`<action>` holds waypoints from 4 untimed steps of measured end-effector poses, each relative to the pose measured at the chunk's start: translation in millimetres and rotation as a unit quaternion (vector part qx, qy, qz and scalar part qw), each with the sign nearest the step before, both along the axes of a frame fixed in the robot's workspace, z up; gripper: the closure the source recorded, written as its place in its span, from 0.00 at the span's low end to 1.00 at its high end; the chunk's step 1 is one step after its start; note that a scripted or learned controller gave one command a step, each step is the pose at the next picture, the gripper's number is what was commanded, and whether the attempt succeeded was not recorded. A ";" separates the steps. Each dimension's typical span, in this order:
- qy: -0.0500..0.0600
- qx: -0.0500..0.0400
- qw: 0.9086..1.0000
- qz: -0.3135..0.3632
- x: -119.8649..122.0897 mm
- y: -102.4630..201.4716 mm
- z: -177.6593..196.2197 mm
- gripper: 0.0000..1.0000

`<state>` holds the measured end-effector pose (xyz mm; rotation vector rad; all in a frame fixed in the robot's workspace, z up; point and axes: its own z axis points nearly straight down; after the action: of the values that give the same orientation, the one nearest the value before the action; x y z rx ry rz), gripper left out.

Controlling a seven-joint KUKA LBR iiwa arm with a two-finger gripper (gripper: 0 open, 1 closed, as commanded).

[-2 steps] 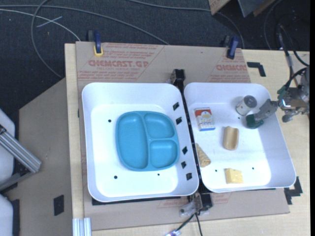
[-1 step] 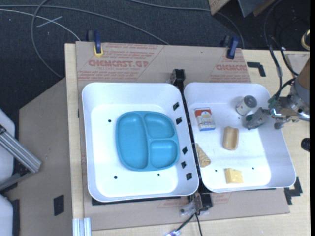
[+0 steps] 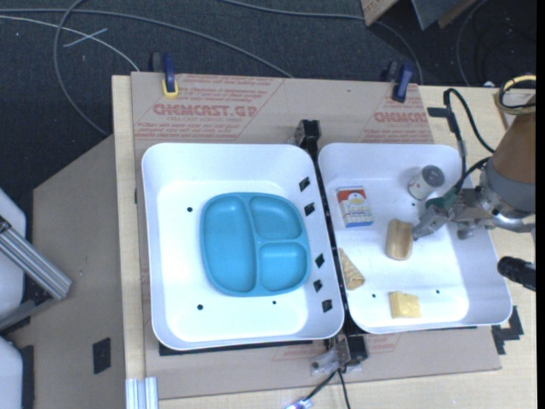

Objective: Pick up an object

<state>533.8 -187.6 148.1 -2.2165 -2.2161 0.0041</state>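
I see the gripper [image 3: 430,220] low in the right bin [image 3: 477,309], fingers slightly apart and gripping nothing, tips just beside the tan block [image 3: 398,239]. I judge this the approach step. Next move: centre the fingers over the block, descend, close. Nearby lie a small carton [image 3: 355,207] and a yellow piece [image 3: 404,304].
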 end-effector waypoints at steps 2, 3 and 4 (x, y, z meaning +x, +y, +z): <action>-0.007 0.000 1.000 0.000 5.1 -0.5 -45.6 1.00; -0.006 -0.003 1.000 0.000 1.1 -5.9 15.9 1.00; -0.006 -0.003 1.000 0.001 -1.8 -2.4 61.3 1.00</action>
<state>532.0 -190.0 209.4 -2.2239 -2.2266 -0.0044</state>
